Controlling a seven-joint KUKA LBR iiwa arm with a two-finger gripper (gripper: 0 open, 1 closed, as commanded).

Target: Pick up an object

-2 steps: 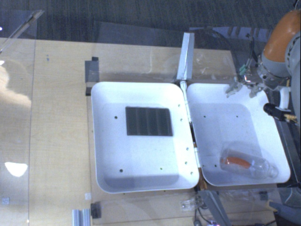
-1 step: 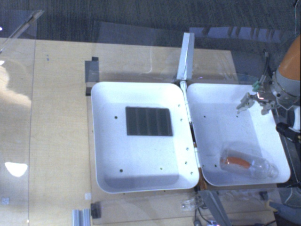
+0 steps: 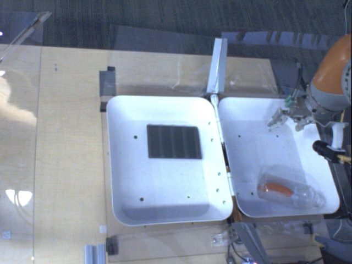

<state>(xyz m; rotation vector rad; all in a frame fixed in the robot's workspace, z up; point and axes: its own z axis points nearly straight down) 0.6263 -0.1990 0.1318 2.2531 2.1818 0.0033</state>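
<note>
Bottle [image 3: 290, 192] in right bin [image 3: 247, 147], left bin [image 3: 126, 147] holding dark pad [image 3: 174, 142]

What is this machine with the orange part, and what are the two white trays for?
It is a robot arm, grey with an orange band, reaching in from the right. The camera sits above the bench and looks down at a slant. At the arm's end is a gripper with two fingers for picking things up; it sits over the right bin and holds nothing. Near the front of that bin lies a clear plastic object with something orange inside. The left bin has a dark ribbed rectangle in its middle.
</note>
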